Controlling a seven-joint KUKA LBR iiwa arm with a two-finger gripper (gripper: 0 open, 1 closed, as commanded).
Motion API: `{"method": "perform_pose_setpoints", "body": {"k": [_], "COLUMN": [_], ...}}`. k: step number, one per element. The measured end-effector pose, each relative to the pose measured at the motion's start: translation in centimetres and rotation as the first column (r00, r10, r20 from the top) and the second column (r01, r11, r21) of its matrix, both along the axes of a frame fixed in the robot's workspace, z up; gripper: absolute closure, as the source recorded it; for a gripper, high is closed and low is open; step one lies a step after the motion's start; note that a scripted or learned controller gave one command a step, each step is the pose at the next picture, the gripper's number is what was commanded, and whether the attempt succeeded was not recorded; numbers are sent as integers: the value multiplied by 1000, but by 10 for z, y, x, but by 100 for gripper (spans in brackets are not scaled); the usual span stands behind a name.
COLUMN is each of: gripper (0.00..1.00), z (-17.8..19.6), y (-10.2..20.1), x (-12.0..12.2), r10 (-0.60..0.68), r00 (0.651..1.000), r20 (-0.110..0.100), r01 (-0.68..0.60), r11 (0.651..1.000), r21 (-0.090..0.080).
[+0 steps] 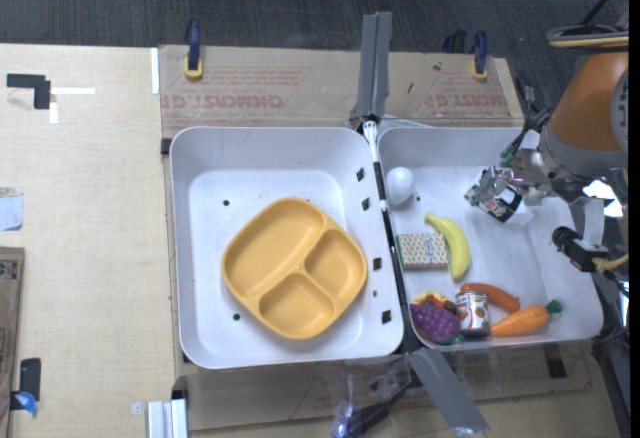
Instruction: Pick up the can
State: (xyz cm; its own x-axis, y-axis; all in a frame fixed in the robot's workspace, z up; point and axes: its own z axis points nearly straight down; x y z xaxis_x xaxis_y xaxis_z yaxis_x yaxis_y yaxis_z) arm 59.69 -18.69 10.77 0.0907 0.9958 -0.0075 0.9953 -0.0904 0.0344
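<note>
The can (pixel 472 313) is small, red and white, and stands upright near the front edge of the right bin (pixel 445 141), between purple grapes and a carrot. My gripper (pixel 493 196) hangs over the back right part of that bin, well behind the can and apart from it. Nothing is visible between its fingers.
In the right bin lie a white ball (pixel 400 183), a banana (pixel 452 243), a biscuit block (pixel 422 250), a sausage (pixel 492 295), a carrot (pixel 520 319) and purple grapes (pixel 433 318). The left bin (pixel 200 176) holds a yellow divided plate (pixel 293 268).
</note>
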Motion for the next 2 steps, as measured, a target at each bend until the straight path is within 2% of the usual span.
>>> {"method": "perform_pose_setpoints", "body": {"k": [1, 2], "gripper": [0, 0], "z": [1, 0], "y": [-16, -17], "x": [-29, -75], "r10": [-3, -5], "r00": [1000, 1000], "r20": [6, 8], "r01": [3, 5], "r11": [1000, 1000], "r21": [6, 6]}}
